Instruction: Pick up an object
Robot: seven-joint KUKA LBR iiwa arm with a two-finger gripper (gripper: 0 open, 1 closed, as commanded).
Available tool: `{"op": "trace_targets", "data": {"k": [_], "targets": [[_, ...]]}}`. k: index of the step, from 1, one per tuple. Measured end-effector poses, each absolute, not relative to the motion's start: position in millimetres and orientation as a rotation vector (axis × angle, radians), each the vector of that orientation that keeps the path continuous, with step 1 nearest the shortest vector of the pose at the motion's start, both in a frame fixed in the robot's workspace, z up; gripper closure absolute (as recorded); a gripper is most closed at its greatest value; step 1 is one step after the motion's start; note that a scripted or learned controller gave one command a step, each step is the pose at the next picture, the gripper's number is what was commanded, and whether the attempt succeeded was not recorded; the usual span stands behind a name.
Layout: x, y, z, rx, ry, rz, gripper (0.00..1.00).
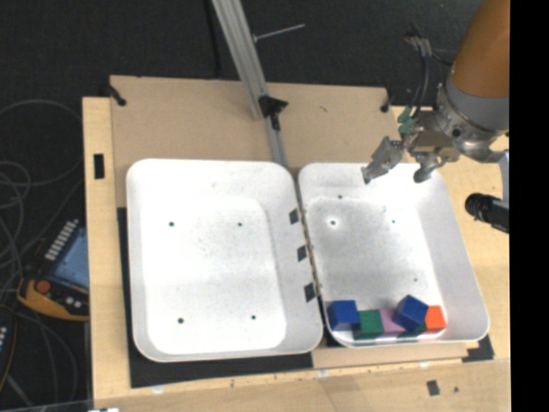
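Several small blocks lie along the near edge of the right bin [455, 256]: a blue block [343, 312], a green block [370, 322], a pink block [393, 323], a second blue block [412, 311] and an orange block [435, 318]. My gripper [400, 168] hovers above the far edge of the right bin, well away from the blocks. Its two fingers are spread apart with nothing between them.
The left bin [214, 256] sits beside the right one, with small black clips along the shared edge. A slanted metal rail [244, 54] rises behind the bins. Cables and a handheld pendant [56, 273] lie off the bench at left.
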State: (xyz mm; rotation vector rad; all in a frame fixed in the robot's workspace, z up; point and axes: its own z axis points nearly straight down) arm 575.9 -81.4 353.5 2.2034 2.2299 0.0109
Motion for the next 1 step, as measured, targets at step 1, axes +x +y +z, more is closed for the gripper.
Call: {"op": "trace_targets", "data": {"k": [1], "targets": [[540.2,-30.4,270.8,2.22,2.233,-0.008,0.0]]}}
